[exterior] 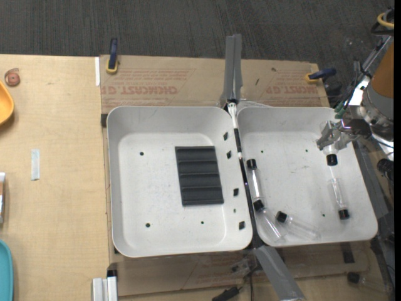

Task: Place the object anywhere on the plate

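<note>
A black ribbed plate lies flat in the middle of the left bin. Several clear tubes with black caps lie in the right bin. One tube rests along its left wall, two tubes sit near the front edge, and another tube lies at the right side. My gripper hovers over the right bin's far right part. A black cap sits just below it. Whether that cap's tube is in the gripper's hold cannot be made out.
Blue-and-yellow clamps pin the cardboard behind the bins. A grey bar runs up between the bins. At the left edge of the wooden bench there is an orange dish and a teal item.
</note>
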